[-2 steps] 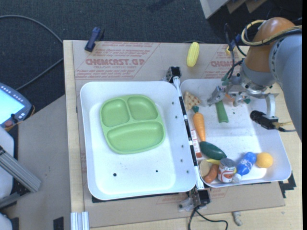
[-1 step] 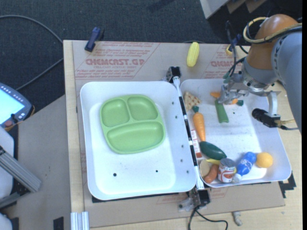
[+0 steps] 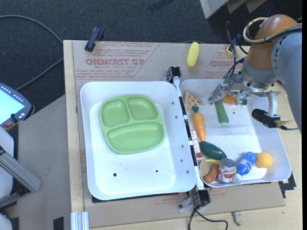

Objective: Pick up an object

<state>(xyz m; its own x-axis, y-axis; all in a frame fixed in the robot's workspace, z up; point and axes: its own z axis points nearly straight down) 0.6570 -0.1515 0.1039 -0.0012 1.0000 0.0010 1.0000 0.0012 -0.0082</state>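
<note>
My gripper (image 3: 229, 94) hangs low over the far end of the right bin (image 3: 268, 143), under the orange-banded wrist. A small orange piece (image 3: 230, 99) shows right beneath it, and a green stick (image 3: 221, 112) lies just in front of it, slanted toward the bin's middle. Whether either one is held is unclear from this angle. Along the bin's left side lie a waffle-like cracker (image 3: 192, 100), a carrot (image 3: 198, 125) and a dark green vegetable (image 3: 212, 150). At the near end sit a sausage (image 3: 210, 174), a small can (image 3: 227, 170), a blue object (image 3: 246, 163) and a yellow-orange ball (image 3: 264, 160).
The left bin (image 3: 96, 166) holds a green divided plate (image 3: 132, 123). A yellow corn cob (image 3: 193, 54) and a blue clip (image 3: 93, 38) lie on the board behind the bins. A black part (image 3: 264, 117) juts in at the right bin's right side.
</note>
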